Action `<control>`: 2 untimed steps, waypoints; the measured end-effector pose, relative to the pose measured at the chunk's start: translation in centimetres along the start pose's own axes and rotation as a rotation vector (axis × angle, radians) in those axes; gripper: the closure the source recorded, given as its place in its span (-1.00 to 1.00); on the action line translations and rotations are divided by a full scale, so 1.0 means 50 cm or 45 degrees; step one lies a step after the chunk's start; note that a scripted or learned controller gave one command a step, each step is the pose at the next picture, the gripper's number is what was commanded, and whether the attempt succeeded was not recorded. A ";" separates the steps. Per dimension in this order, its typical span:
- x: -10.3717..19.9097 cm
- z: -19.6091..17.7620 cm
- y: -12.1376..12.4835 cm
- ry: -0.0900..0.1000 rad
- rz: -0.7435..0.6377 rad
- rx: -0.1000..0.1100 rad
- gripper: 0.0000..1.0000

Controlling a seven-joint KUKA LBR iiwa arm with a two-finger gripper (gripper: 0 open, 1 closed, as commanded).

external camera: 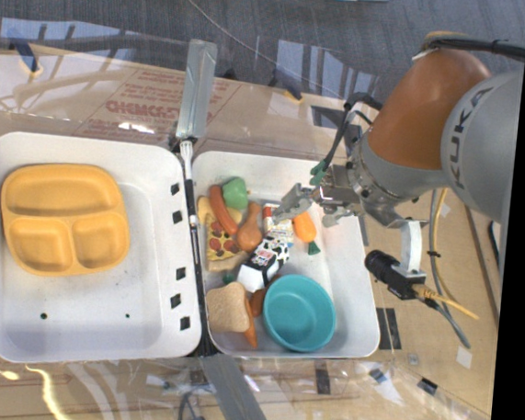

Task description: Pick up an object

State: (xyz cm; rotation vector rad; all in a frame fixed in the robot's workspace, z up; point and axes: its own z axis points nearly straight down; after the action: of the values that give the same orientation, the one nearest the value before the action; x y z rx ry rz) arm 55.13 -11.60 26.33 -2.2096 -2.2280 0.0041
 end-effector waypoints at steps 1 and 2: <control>-0.023 0.298 0.016 0.003 -0.299 0.007 -1.00; -0.025 0.272 0.021 0.000 -0.305 0.000 1.00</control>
State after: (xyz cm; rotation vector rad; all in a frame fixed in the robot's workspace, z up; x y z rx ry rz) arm 56.11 -12.82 12.70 -1.9279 -2.4757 0.0037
